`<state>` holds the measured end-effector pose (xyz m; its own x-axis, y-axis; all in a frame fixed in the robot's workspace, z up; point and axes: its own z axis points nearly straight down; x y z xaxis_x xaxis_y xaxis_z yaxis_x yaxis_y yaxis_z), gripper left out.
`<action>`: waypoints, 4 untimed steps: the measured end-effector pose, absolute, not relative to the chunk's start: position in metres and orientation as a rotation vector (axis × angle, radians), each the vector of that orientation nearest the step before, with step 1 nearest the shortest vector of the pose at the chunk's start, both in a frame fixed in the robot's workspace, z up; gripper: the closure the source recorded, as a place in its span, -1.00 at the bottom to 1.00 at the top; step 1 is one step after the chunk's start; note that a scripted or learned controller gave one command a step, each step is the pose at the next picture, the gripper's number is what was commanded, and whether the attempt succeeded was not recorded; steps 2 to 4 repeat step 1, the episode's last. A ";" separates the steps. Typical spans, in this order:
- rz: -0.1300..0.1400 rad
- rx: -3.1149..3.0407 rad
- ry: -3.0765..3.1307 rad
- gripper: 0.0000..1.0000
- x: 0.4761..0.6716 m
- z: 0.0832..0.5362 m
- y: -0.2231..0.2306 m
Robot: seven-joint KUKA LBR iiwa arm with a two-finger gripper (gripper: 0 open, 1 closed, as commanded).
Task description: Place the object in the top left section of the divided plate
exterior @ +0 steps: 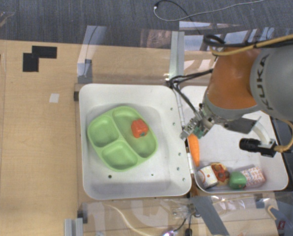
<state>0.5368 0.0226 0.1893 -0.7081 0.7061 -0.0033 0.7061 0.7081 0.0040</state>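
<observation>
**One carrot to lift, plate waiting on the left**

From my seat, the green divided plate (120, 138) sits in the left bin (94, 183), a red-orange item (140, 128) already in its right-hand section. The carrot (194, 150) lies along the right bin's (279, 181) near-left wall. The gripper (198, 128) hangs just above its top end; whether it's spread or closed I cannot tell. I judge we're at the pick: next comes a descent and firm grasp.

So the right bin (279, 178) has a little pile along its near edge: a small white can with a red label (209, 175), some red-and-yellow packet thing (220, 171) right next to it, a green round fruit-looking piece (237, 180), and a white patterned carton (254, 176). Black cable (185, 17) loops on the grey floor up top, black squares (38, 57) on the bench at left.
</observation>
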 end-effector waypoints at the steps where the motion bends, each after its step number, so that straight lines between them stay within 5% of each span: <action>1: 0.009 1.192 2.896 1.00 0.539 0.201 0.024; 4: 0.009 1.192 2.896 1.00 0.539 0.201 0.024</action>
